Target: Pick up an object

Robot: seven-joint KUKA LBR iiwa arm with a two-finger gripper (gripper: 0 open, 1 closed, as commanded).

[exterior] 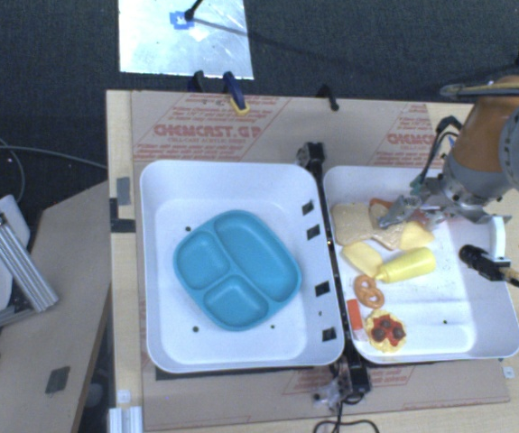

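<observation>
Jaws' spread unclear, low over blurred food toys (387,242), right bin (494,332)

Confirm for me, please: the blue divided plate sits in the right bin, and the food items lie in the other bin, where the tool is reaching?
Not quite. The camera view shows the blue divided plate in the left bin, not the right one. The rest stands: the food items, such as the yellow bottle and the pretzel, lie in the other bin, where the tool is reaching.
</observation>
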